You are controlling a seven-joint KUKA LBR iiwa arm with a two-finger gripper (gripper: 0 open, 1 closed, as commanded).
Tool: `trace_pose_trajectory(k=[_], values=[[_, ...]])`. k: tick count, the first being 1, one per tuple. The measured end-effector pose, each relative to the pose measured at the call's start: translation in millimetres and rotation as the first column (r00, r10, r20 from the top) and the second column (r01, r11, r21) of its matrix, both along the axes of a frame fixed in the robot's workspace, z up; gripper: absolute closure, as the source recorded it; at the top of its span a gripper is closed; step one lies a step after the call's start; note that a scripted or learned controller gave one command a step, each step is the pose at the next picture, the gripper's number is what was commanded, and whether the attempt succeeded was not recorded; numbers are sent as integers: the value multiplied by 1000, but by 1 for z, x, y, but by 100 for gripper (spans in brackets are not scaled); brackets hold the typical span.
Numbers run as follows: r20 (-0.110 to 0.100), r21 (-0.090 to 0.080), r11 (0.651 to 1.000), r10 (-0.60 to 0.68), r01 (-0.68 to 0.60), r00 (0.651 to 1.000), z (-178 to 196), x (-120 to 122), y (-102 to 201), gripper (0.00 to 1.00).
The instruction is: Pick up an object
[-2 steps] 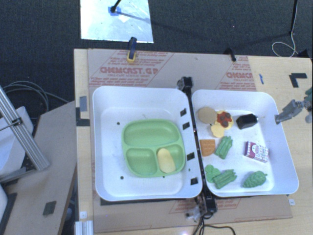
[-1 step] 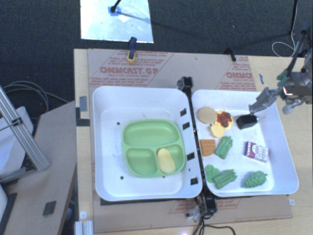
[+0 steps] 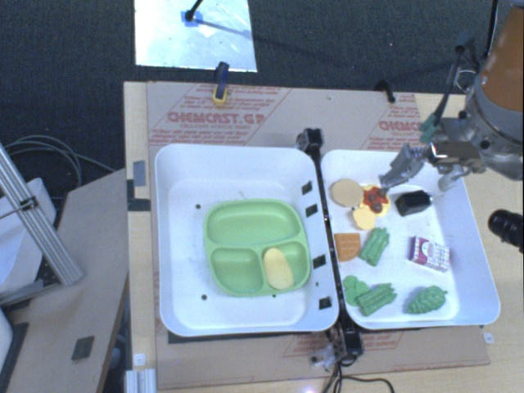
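Arm [image 3: 499, 80] in from the right, over the upper part of the right bin [image 3: 479, 256]. Gripper [image 3: 422, 178] above the bin floor, fingers spread apart, nothing between them. Left finger [image 3: 399, 170] slanted down toward the red piece [image 3: 375, 196]; other finger near the bin's right wall.

Right bin contents:
- black block [image 3: 413, 202], just below the gripper, between the two fingertips as seen from the camera; contact not discernible.
- tan disc [image 3: 345, 192] at upper left, near the divider.
- red piece just right of the disc, touching the yellow piece [image 3: 364, 218] below it.
- orange square [image 3: 347, 246] beside the divider, with a green stalk [image 3: 375, 246] tilted just to its right.
- purple-and-white box [image 3: 429, 254] right of the stalk, apart from it.
- three green items along the near edge: green lump [image 3: 354, 286], green pod [image 3: 377, 300], green cluster [image 3: 427, 300].

Left bin [image 3: 184, 244]: green divided plate [image 3: 246, 223] roughly centred, yellow oval [image 3: 278, 268] lying in its lower right compartment.

Bins side by side on a board [image 3: 270, 113] with red printing.
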State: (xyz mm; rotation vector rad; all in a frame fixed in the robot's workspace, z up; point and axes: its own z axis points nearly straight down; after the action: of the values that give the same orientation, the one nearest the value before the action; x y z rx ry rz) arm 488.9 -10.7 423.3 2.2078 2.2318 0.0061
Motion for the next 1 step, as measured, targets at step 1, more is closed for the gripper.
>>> trace_pose_trajectory(k=[1], values=[[-15, 0, 1000, -1, 1, 1000, -129, -4, 53, 0]])
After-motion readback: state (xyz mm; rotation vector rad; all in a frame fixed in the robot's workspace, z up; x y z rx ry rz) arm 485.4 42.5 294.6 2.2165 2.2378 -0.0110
